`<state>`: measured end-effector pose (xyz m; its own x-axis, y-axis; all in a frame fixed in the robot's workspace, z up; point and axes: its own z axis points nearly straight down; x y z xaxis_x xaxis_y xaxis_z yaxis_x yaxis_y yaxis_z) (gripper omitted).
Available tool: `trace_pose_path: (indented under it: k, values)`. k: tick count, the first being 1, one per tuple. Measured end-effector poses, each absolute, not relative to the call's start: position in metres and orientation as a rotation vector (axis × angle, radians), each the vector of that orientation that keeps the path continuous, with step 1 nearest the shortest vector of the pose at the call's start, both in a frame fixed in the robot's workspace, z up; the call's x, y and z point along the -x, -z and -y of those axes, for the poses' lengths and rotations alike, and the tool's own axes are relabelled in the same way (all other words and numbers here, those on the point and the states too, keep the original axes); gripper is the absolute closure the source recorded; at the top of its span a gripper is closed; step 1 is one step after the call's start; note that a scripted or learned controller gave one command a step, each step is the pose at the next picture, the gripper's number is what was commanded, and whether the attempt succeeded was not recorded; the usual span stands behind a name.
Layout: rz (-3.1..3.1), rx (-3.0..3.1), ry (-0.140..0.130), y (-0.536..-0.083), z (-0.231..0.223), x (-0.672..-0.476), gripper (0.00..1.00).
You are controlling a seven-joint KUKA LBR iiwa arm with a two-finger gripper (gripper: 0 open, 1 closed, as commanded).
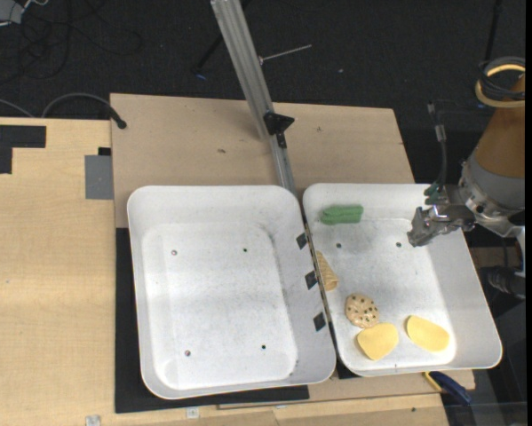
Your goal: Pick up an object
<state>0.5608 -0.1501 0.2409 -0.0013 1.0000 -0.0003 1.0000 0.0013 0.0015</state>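
In the right-hand shallow white plastic bin [479, 327], four small loose items are seen: a green rounded rectangular block [342, 214] near the far left corner, a round tan speckled cookie-shaped piece [361, 309] near the left wall, and two flat yellow chip-shaped pieces, one [377, 341] just below the cookie-shaped piece and the other [427, 333] to its right. A tan waffle-textured piece [326, 272] is lodged at the seam against the left-hand shallow white plastic bin [159, 211].

All items are judged to be light, toy-like and rigid. The green block is judged the easiest to take: it is thick enough to be clamped across its short sides. The thin yellow pieces lie flat and are likely to slip from under closing fingers.

The two-finger metal gripper [423, 226] is positioned over the far right part of the right-hand bin. Nothing is seen between its parts; whether it is spread or closed cannot be told. The green block lies well to its left, at about the same depth; the other pieces lie nearer the camera.
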Motion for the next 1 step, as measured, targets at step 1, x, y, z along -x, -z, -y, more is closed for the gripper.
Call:
trace_pose_path:
  k: [1]
  values:
    - [-2.229, -2.217, -0.001, -0.2398, 0.0907, -0.5809, 1.0]
